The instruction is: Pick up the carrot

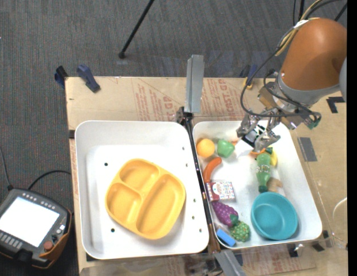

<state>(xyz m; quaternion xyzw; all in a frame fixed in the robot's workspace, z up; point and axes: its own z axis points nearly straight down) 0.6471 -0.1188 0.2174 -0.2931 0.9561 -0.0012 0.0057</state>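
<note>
A robot gripper (259, 135), jaw state unclear, hovers in the right bin (302, 171), seemingly mid-approach; next it must reach the carrot (212, 168) lying to its left.

Even, soft overhead light — bright on the white bins (86, 154), with faint shadows under the yellow tray (145, 197). The arm's orange band (312, 53) looks slightly blurred, perhaps from motion — detail near the gripper (258, 135) is grainy.

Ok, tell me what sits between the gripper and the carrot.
In the camera view, the green pepper lies between the gripper and the carrot, with bare white bin floor around it. The orange ball sits just beside that line.
</note>
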